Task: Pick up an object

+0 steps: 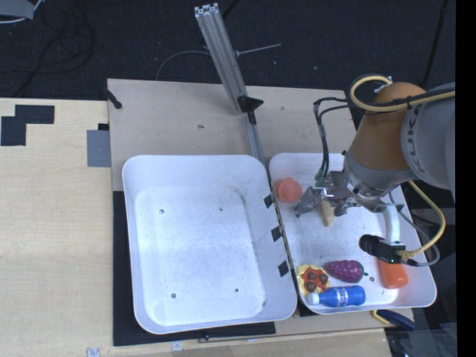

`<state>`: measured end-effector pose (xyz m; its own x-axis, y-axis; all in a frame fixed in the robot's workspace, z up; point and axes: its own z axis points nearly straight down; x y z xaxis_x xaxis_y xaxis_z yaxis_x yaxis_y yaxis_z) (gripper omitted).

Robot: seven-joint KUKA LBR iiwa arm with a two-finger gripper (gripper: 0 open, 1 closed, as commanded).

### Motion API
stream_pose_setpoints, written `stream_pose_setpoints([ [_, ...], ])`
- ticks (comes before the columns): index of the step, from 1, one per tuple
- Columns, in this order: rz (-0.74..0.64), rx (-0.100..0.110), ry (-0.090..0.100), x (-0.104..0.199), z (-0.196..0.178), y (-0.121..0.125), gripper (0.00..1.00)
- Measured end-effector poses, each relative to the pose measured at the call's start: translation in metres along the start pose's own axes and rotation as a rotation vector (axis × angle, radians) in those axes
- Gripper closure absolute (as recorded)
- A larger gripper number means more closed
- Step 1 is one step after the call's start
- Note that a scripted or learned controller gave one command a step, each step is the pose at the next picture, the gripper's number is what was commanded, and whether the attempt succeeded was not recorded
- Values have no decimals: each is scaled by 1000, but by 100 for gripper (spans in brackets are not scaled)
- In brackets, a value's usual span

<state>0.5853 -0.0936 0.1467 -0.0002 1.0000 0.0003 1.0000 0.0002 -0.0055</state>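
Observation:
My gripper (pixel 321 204) hangs over the middle of the right white bin (pixel 305 245), below the orange band of the arm. A small tan piece (pixel 326 214) sits right under it; contact between the two is unclear. A salmon-pink ball (pixel 288 190) lies just to its left by the bin's wall. Along the near side lie a purple grape bunch (pixel 344 270), a yellow and red toy (pixel 312 278), a blue bottle (pixel 341 297) and an orange object (pixel 393 275).
The left white bin (pixel 193 244) stands beside the right one, joined by black clips. A metal rail (pixel 227 58) slants up from between the bins at the back. A black part with yellow cable (pixel 381 248) hangs off the arm over the right bin.

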Motion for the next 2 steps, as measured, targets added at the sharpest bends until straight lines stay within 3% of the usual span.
stream_pose_setpoints([
  [1, 0, 0, 0, 0, 53, -1, 0],
  [2, 2, -4, 0, -1, 40, 0, 100],
])
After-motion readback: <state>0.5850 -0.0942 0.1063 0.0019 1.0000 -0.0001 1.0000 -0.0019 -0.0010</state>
